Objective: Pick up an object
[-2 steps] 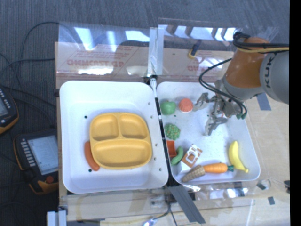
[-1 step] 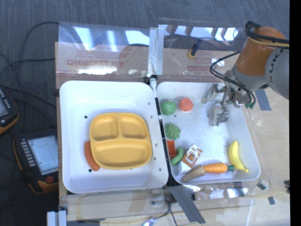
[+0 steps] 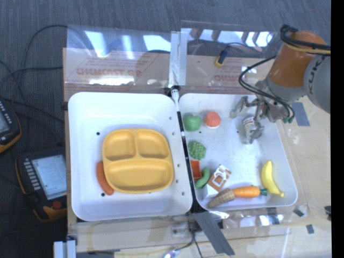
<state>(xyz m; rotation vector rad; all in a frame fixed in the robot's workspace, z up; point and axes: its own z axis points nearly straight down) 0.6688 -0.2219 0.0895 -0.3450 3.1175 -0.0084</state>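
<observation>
Gripper (image 3: pixel 250 127) hovers over the right bin's (image 3: pixel 285 144) far side, finger state unclear; banana (image 3: pixel 271 178) lies lengthwise toward the near-right corner.

Gripper (image 3: pixel 250 127) above right bin (image 3: pixel 287 160), tomato (image 3: pixel 213 119) and apple (image 3: pixel 192 123) to its left, banana (image 3: pixel 270 178) and carrot (image 3: pixel 248 192) nearer the camera, divided plate (image 3: pixel 138 160) in left bin (image 3: pixel 86 144) far left.

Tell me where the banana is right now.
The banana lies in the right bin, near its front right corner, just right of the carrot.
</observation>
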